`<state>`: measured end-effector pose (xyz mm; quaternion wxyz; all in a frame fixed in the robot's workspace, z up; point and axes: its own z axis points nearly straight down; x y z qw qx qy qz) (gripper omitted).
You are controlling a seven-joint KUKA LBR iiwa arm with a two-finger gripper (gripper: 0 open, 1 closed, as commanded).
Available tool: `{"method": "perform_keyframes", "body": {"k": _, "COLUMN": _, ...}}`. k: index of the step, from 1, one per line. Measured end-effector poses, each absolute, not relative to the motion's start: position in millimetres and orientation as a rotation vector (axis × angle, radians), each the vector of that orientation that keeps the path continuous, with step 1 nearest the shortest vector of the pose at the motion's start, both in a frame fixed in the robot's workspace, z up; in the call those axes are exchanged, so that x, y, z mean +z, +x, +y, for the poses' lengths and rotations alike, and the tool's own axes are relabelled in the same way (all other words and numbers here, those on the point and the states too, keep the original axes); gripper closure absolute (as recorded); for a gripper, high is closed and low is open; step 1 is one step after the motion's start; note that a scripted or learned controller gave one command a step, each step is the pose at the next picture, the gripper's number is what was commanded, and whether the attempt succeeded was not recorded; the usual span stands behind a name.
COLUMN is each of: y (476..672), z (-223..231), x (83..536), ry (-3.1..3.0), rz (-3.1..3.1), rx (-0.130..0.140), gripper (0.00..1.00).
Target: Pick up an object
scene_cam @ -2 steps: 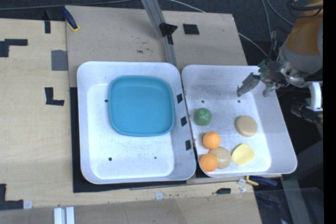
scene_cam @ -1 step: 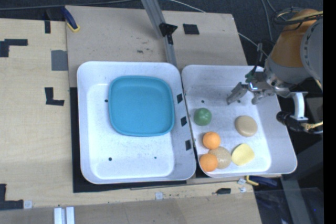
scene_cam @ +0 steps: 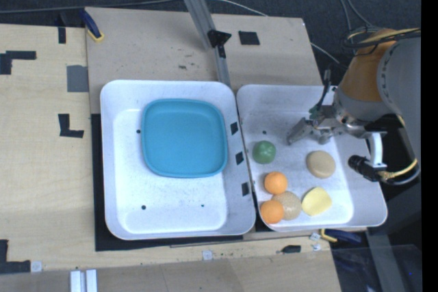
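Over the right bin (scene_cam: 363,215), my pincer (scene_cam: 309,135) hangs with fingers spread, gripping nothing. Green ball (scene_cam: 264,151) just left of it; beige puck (scene_cam: 320,164) just below.

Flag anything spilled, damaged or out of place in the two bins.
Nothing stands out. The square blue plate lies flat in the left white bin. The green ball, two orange balls and three pale pieces sit loose in the right white bin, none spilled.

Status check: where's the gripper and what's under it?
Gripper over right bin, fingers spread, holding nothing. Green ball nearest, down-left of fingers. Beige ball close below.
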<state>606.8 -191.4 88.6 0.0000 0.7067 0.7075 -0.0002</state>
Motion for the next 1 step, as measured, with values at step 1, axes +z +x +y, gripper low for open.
{"method": "perform_keyframes", "body": {"k": 1, "y": 607.3, "z": -191.7, "x": 99.9, "ry": 2.219, "rz": 2.222, "rx": 0.001, "gripper": 1.00}}
